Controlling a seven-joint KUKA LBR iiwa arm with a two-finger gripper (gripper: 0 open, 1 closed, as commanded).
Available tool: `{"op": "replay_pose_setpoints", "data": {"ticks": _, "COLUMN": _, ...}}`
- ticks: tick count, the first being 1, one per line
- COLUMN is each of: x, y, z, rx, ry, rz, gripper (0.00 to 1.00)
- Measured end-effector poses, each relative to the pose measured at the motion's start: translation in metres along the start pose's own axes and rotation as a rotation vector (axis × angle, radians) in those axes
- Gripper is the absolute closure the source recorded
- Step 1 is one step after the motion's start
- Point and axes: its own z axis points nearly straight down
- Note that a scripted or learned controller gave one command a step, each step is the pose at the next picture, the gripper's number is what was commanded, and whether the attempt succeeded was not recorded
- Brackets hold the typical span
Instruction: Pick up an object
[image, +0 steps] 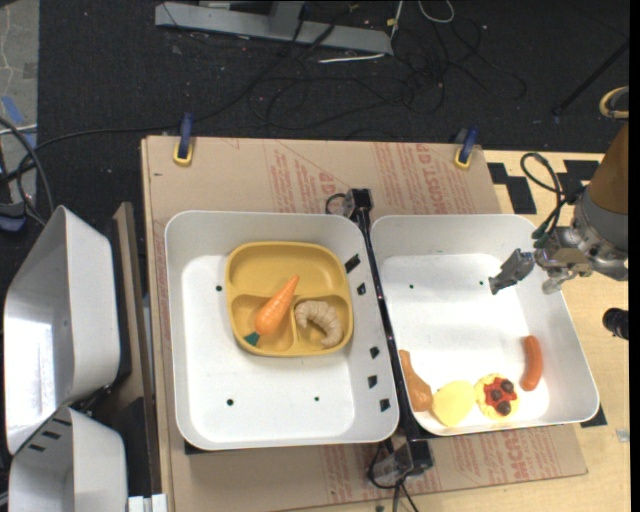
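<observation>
Dark floor with loose cables behind, then a cardboard-covered counter (300, 170) pinned at its far edge by two clamps (183, 150), presumably so nothing slides under the arm's pushes

Pincer (530, 277) up over the far right part of the right bin (450, 235), fingers spread apart with nothing between them; looks poised above bare white floor rather than above any item, so likely a hover before choosing a target

Nearest below it, toward the front wall: a small red sausage (532, 362) lying lengthwise, apart from the rest and probably the easiest grab for two fingers. Further left along the same front edge, a red-topped pastry (497, 395) touching a pale yellow round piece (453, 402), and beside that an orange-brown drumstick shape (415, 380) close against the left wall. Crowded into the corner, hence awkward: little room for a finger on the wall side

Across the divider, in the left bin (200, 330): a yellow divided plate (290, 262) holding a carrot (277, 305) laid across the partition at a slant, and a curled shrimp (320, 322) in the right front compartment. Raised plate rims likely a hindrance to a low approach

Nothing lifted yet; task judged at its very start, with a descent toward the sausage the plain next need
</observation>
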Motion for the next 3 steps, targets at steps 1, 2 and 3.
{"op": "replay_pose_setpoints", "data": {"ticks": 1, "x": 0.001, "y": 0.003, "z": -0.008, "rx": -0.013, "ry": -0.003, "rz": -0.004, "gripper": 0.0}}
{"op": "replay_pose_setpoints", "data": {"ticks": 2, "x": 0.01, "y": 0.007, "z": 0.041, "rx": -0.01, "ry": -0.002, "rz": -0.006, "gripper": 0.0}}
{"op": "replay_pose_setpoints", "data": {"ticks": 3, "x": 0.014, "y": 0.003, "z": 0.085, "rx": -0.009, "ry": -0.002, "rz": -0.003, "gripper": 0.0}}
